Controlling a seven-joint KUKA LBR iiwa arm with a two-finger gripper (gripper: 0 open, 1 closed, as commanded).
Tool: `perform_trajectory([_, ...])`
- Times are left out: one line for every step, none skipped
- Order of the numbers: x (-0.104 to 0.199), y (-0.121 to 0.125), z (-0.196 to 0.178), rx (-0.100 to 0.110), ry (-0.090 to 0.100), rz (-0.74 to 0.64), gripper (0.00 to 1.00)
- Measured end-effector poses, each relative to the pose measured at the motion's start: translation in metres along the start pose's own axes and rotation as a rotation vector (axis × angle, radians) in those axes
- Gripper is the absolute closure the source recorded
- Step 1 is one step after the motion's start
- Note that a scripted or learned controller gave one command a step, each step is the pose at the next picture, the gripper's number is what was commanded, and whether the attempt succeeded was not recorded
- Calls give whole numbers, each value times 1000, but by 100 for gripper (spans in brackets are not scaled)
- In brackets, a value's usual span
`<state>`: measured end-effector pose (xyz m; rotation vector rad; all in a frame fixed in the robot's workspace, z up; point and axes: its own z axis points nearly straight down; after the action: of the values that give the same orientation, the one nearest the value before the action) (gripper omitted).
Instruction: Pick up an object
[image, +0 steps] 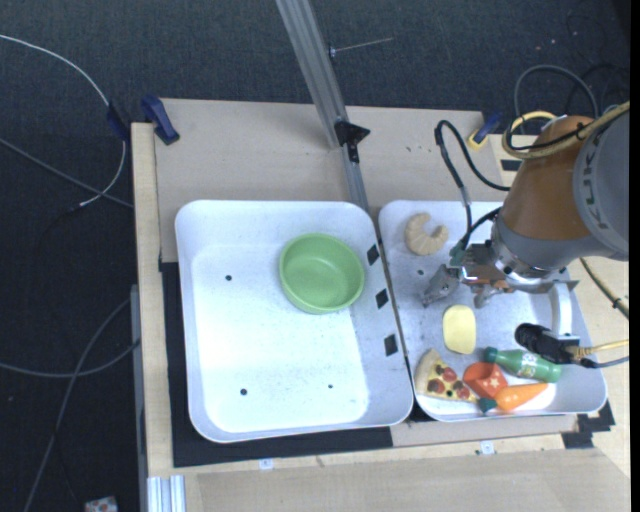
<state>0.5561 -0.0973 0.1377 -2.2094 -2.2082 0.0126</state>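
Right bin (400, 228) holds a tan croissant (426, 234), yellow block (459, 329), pizza slice (443, 378), green bottle (521, 362), red pepper (484, 379), carrot (520, 397). Green bowl (321, 272) sits upright in left bin (215, 400).

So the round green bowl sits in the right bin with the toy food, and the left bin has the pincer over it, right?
Not quite. The camera view shows the round green bowl alone in the left white bin. The toy food, such as the pale yellow block and pizza slice, lies in the right white bin, and the pincer hangs over that right bin.
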Motion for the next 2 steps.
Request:
perform_trajectory([1, 0, 44, -9, -3, 0, 0])
perform_trajectory([1, 1, 30, -15, -1, 2, 100])
